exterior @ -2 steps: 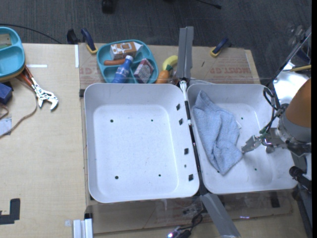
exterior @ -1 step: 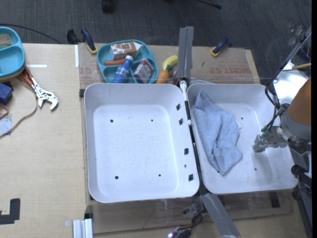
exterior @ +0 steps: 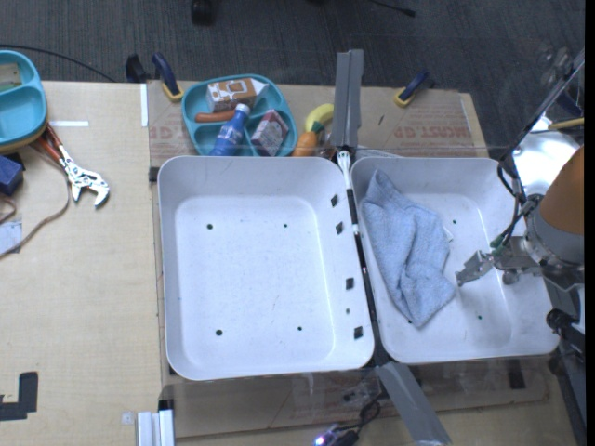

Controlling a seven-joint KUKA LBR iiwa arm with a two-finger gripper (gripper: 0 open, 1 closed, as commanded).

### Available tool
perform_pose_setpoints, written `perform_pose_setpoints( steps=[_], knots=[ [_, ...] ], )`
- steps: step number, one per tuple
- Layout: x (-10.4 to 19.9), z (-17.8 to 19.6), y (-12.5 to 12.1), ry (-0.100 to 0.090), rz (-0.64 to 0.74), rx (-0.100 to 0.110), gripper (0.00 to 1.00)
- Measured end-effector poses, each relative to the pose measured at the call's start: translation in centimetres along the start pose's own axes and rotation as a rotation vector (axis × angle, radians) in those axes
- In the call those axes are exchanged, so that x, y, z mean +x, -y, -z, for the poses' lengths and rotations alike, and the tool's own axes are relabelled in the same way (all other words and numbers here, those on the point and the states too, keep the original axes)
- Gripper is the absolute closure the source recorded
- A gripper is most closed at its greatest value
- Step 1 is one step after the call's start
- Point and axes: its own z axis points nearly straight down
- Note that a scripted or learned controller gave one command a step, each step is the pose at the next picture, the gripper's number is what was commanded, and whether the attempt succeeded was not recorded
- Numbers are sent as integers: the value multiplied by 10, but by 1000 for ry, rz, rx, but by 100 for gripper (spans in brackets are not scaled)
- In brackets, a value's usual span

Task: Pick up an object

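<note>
One crumpled grey-blue cloth (exterior: 406,256) lies in the right bin (exterior: 483,337), against its left wall and reaching from near the back edge toward the front. The gripper (exterior: 474,268) hovers just beside the cloth's right edge, over bare bin floor, holding nothing. Two white bins sit side by side; the left bin (exterior: 186,342) adjoins it.

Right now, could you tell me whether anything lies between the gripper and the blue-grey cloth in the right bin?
Nothing visible does. The gripper sits low in the right bin, just beside the blue-grey cloth on its right edge, with only bare white bin floor between them.
</note>
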Motion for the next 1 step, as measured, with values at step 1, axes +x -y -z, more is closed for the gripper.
perform_pose_setpoints(
  steps=[1],
  knots=[
    [27,-8,-127,3,-200,-3,0]
  ],
)
